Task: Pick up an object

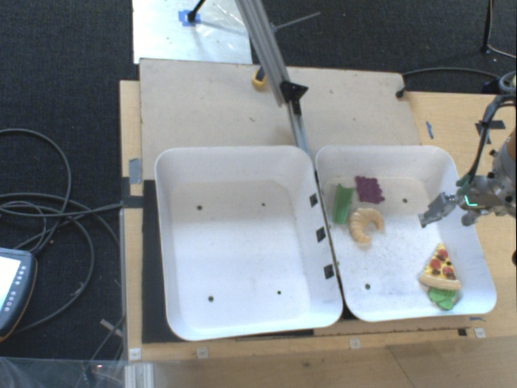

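While the gripper (440, 208) hangs over the right bin (404, 158) near its right wall, its fingers seem parted, with nothing between them, though the view there is small. In this bin a pizza slice (440, 268) lies just below it on a green piece (443, 298); a croissant (366, 224), green pepper (343, 203) and purple grapes (370, 188) sit further left. The left bin (234, 158) stands alongside.

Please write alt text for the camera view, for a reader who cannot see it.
The robot's hand hangs over the right edge of the right bin, which contains a purple piece, a green piece, a croissant and a pizza slice. The left bin sits beside it.
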Robot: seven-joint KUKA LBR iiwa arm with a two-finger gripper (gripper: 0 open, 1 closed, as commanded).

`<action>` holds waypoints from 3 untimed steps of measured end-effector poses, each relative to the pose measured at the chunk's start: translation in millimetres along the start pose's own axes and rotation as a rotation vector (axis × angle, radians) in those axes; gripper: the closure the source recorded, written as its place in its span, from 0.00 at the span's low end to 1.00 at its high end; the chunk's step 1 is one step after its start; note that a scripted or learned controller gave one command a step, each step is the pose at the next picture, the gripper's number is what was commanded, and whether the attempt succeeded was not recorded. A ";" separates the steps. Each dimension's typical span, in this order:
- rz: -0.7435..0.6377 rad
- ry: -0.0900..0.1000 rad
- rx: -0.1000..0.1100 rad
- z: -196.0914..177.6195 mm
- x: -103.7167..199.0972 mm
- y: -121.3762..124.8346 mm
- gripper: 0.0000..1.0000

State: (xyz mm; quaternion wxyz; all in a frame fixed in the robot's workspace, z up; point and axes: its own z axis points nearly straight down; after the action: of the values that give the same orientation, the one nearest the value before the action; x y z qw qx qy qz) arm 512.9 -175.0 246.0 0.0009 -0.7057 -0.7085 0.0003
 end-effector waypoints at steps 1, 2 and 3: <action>0.001 -0.001 -0.003 -1.6 0.0 0.7 0.00; 0.003 0.001 0.002 56.9 7.4 -3.9 0.00; 0.003 0.001 0.002 114.3 15.5 -9.5 0.00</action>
State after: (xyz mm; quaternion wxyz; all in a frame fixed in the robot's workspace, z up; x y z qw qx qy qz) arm 503.1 -159.4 131.6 0.0020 -0.7067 -0.7075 0.0008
